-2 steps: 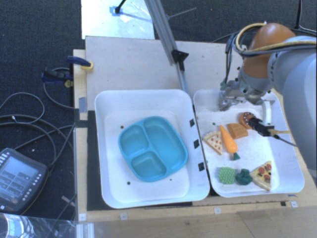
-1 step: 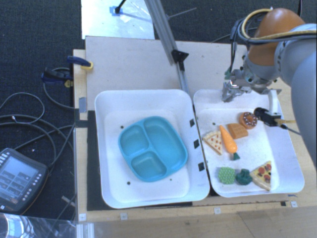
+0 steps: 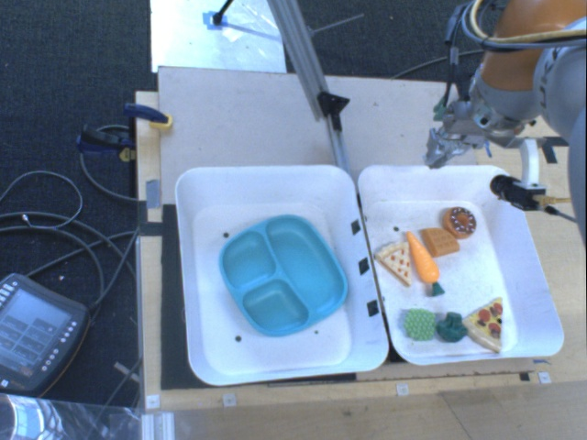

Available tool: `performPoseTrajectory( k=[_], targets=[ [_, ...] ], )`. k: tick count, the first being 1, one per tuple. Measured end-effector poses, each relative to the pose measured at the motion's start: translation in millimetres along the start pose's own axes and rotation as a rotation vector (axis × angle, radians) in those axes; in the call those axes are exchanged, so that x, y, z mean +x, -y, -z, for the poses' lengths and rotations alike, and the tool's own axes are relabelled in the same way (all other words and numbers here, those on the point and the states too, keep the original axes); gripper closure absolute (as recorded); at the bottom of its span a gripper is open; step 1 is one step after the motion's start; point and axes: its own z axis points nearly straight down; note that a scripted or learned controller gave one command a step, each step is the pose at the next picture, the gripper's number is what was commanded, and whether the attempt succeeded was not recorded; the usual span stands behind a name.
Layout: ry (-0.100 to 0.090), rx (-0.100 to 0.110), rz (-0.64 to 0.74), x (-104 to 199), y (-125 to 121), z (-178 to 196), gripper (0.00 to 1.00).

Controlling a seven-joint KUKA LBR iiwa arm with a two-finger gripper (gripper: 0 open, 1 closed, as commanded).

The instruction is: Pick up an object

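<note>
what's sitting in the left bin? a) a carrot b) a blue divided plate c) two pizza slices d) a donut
b: the blue divided plate lies alone in the left bin, while the carrot, donut and pizza slices are all in the right bin.

A robot lab: a bench [image 3: 248,117] on dark carpet, loose cables [image 3: 55,218], a clamp [image 3: 119,136], a control pad [image 3: 37,333] near left.
</note>
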Motion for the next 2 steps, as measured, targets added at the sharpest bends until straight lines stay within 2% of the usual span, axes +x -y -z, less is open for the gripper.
performPoseTrajectory(
  k=[1, 2],
  targets=[
    [0.000, 0.001, 0.000, -0.3, -2.3, 54.9, 1.00],
    [-0.003, 0.008, 0.002, 45.4, 13.9, 59.7, 1.00]
  ],
)
